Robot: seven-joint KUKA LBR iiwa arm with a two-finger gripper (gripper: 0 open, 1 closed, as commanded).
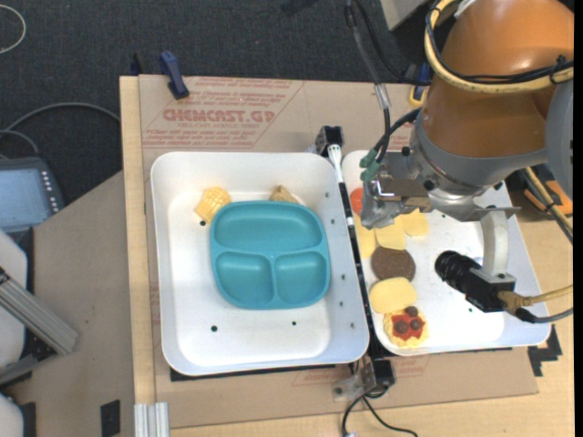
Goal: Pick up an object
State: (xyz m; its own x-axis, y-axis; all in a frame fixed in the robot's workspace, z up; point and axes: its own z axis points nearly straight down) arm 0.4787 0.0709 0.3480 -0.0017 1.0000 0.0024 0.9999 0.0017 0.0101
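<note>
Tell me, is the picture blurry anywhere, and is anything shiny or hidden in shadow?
In the camera view, the teal divided plate and the toy foods in the right bin look sharp. The orange band of the arm, closest to the camera, carries a soft bright sheen and looks slightly soft-edged. The arm casts a shadow over the right bin's upper part. The left bin is evenly lit, without harsh glare.

1. Desk (pixel 237 107): brown board printed with red lettering.
2. Blue clamp (pixel 173 73): at the desk's far left corner.
3. Small screen (pixel 23 194): left of the desk.
4. Dark carpet (pixel 137 16): crossed by cables.
</note>
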